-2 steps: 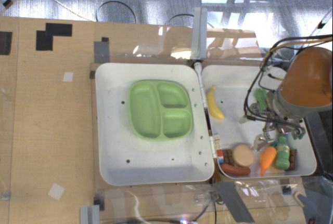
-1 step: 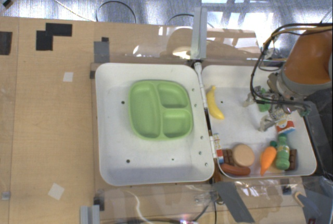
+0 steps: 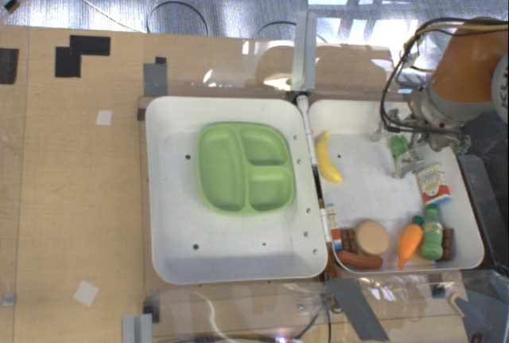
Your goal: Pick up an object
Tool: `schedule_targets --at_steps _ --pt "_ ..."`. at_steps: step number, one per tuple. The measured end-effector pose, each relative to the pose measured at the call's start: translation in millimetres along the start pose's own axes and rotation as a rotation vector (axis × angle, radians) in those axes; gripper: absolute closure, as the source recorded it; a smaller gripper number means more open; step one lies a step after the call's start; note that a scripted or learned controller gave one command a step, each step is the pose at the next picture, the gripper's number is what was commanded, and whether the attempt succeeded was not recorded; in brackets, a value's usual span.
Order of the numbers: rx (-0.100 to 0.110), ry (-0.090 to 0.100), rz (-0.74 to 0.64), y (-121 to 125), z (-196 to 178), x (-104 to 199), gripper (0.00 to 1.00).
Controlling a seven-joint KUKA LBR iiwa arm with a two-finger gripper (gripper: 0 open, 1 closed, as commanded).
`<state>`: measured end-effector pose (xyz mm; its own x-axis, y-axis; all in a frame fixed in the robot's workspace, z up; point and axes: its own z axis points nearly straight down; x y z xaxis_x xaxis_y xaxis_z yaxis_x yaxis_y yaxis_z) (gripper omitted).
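stage: nothing seen lifted | end effector (image 3: 407,161): lowered in right bin (image 3: 358,174), grip state cannot be told | left: grasp, lift; carrot (image 3: 409,243) below it

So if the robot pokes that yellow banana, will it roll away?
Probably not far. The banana is curved and lies flat in the right bin, so it would likely spin or slide rather than roll. It looks like smooth toy plastic, so probably light and a bit slippery for the gripper.
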<state>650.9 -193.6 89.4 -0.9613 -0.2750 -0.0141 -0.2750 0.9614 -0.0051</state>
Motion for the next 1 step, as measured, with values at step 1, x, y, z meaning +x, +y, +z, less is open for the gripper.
schedule_targets --at_steps 1 --pt "-0.004 0.011 0.194 59.2 1.0 -37.2 0.00"
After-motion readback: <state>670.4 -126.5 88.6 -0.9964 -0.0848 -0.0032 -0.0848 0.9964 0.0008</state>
